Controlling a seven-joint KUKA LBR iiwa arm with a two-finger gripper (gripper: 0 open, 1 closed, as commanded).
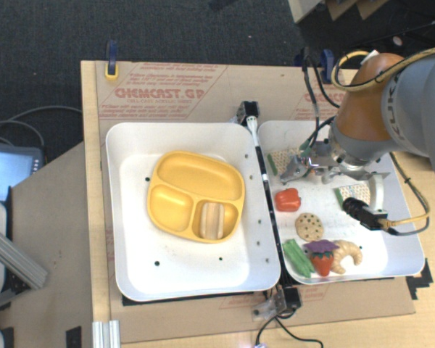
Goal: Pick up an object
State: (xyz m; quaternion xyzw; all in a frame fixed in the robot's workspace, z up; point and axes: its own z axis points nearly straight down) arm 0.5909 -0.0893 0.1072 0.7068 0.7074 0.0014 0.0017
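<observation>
**Nothing lifted yet: hand low over the toy-food bin**

The grey arm with its orange band reaches over the shallow white bin [400, 252] that holds the toy food. Its hand [309, 165] sits low, just beyond the red plastic toy pepper [287, 199] on the side away from the camera. From this slant one cannot tell whether the hand is wide or narrow. No object can be seen gripped in it.

Every candidate lies on the bin floor:
- A pale square waffle-like toy [280, 158] lies just beyond the pepper, close to the hand.
- A round speckled toy cookie [309, 227] lies just on the pepper's camera side.
- Further that way, a green toy pea pod [297, 257], a purple-and-red toy fruit [321, 256] and a tan croissant-shaped toy [346, 252] are bunched together.

Well apart from the pepper, across the ridge, a yellow divided plastic plate [192, 183] rests in the second white bin [130, 267]. A pale beige piece [212, 220] lies in one of its compartments.

The task looks to be at an early stage. The hand is down among the toys, but the grasp and the lift both remain to be done. The pepper and the waffle-like toy are the nearest picks.
</observation>
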